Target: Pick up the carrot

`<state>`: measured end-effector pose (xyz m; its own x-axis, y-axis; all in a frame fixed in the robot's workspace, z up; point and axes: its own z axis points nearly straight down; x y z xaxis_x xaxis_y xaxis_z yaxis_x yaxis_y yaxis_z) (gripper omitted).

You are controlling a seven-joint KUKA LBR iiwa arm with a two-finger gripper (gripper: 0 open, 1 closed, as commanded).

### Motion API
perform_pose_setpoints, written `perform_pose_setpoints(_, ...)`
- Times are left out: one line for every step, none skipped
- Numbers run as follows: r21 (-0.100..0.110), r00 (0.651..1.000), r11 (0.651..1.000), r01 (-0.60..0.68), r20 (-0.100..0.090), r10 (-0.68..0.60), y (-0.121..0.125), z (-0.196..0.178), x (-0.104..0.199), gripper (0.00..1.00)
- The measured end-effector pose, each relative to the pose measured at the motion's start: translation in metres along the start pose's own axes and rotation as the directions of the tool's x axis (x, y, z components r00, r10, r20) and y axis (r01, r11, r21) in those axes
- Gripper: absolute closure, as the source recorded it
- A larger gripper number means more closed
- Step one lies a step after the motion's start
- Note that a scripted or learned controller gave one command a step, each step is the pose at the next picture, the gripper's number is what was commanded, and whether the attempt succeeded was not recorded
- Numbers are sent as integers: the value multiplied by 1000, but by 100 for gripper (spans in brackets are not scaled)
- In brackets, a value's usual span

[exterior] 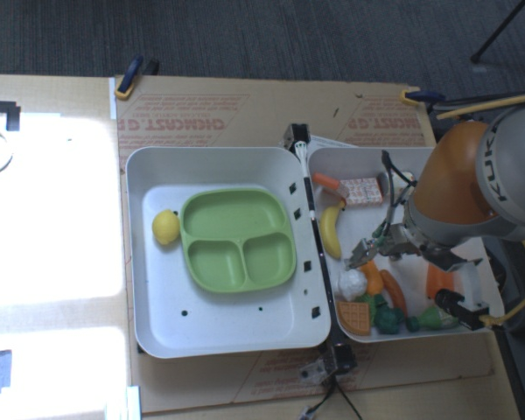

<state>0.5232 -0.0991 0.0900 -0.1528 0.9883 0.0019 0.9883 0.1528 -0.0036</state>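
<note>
In the camera view, the arm [459, 182] reaches from the right over the right bin [367, 160], and its gripper [367, 254] hangs low among the toy foods there. I cannot tell the state of the gripper, because it is small and dark against the clutter.

The carrot [390, 289] lies in the lower part of the right bin, just below and to the right of the gripper, beside a white ball-like item [353, 282] and above some green pieces [388, 315]. It rests on the bin floor, so I judge the pick is not yet done: the grasp and the lift are left. A banana [332, 232] lies left of the gripper.

The left bin [140, 261] bears a green divided plate [239, 240] and a lemon [165, 227].

The cardboard [192, 116] under the bins carries red printing, seen upside down; I cannot read it surely. On the grey arm the letters "KU" show.
</note>
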Motion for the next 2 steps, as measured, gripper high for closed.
perform_pose_setpoints(0,1000,1000,-5,0,5,1,-8,0,100)
perform_pose_setpoints(-2,953,953,-303,2,303,-3,-115,47,100)
